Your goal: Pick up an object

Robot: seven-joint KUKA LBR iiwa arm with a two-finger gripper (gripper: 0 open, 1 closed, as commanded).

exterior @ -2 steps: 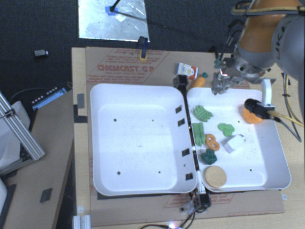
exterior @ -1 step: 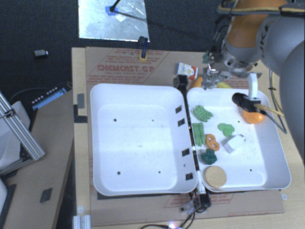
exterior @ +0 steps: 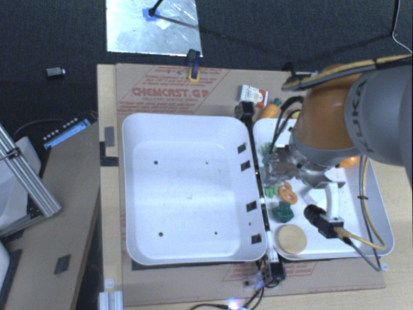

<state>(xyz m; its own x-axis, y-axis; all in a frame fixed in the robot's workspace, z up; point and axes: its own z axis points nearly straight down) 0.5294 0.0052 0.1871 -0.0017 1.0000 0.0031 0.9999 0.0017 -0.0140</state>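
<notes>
My gripper (exterior: 282, 171) reaches down into the left part of the right bin (exterior: 374, 205), under the grey and orange arm. Just below it lie a small orange ring-shaped piece (exterior: 287, 193) and a dark teal object (exterior: 282, 211). A tan round disc (exterior: 292, 238) rests near the bin's front left corner. A small green item (exterior: 266, 150) lies by the bin's left wall, beside the wrist. An orange object (exterior: 270, 111) sits at the back left corner. The arm hides much of the bin's middle.
The left bin (exterior: 187, 186) stands beside the right one, the two joined by black clips (exterior: 251, 205). A small white and red box (exterior: 253, 95) lies on the cardboard behind the bins. Another orange bit (exterior: 349, 162) peeks out at the arm's right.
</notes>
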